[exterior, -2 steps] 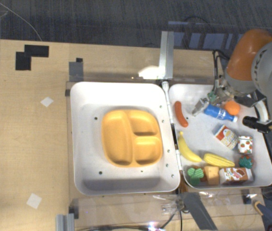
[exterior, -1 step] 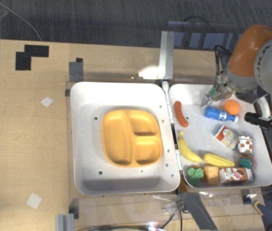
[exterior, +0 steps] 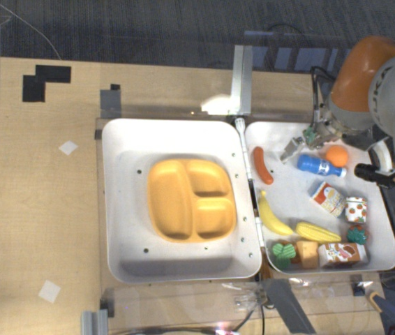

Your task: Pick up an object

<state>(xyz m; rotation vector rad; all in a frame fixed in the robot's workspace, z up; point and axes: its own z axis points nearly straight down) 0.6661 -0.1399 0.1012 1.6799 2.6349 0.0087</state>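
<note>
gripper (exterior: 302,142) low over far side of right bin (exterior: 386,253), jaws seemingly spread and pinching nothing, blue bottle (exterior: 319,165) just beside it, orange ball (exterior: 336,155) touching bottle, sausage (exterior: 263,165) near divider, yellow tray (exterior: 190,199) in left bin (exterior: 117,208)

Two white bins (exterior: 114,187) sit side by side, the left with one yellow divided tray (exterior: 190,199), the right with one sausage (exterior: 263,166), one blue bottle (exterior: 320,165), one orange (exterior: 336,155), one banana (exterior: 273,217), one corn cob (exterior: 317,232), one broccoli (exterior: 284,252) and three small cartons (exterior: 329,199).
</note>
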